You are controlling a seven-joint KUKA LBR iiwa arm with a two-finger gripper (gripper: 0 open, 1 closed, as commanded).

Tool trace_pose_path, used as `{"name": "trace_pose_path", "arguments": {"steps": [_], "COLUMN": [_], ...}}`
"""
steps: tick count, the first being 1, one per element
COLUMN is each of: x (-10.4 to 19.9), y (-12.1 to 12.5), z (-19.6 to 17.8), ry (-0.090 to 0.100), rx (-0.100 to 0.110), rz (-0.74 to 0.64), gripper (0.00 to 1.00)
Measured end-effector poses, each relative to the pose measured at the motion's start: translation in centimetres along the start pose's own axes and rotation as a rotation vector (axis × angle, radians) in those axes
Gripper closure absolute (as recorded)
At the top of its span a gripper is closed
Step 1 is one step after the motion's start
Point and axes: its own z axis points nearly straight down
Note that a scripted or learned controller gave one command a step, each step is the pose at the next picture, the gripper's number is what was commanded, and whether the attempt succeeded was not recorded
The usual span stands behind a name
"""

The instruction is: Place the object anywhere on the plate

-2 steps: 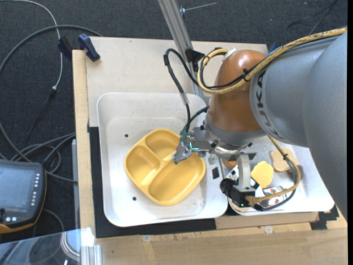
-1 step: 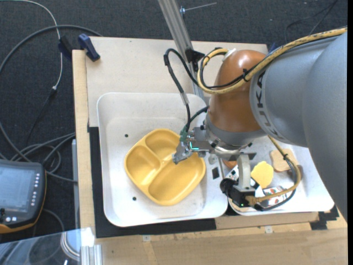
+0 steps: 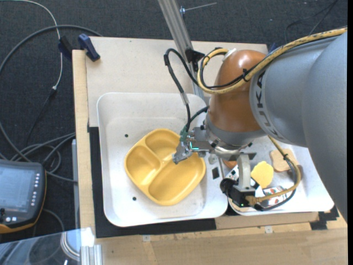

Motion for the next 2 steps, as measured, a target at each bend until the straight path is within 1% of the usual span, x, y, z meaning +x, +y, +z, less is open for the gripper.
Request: {"name": "trace_pose_path", "arguments": {"steps": [2], "x": [0.01], "y": [0.0], "z": [0.0], "ry": [0.0], "rx": [0.0], "rz": [0.0], "gripper": [0.0]}}
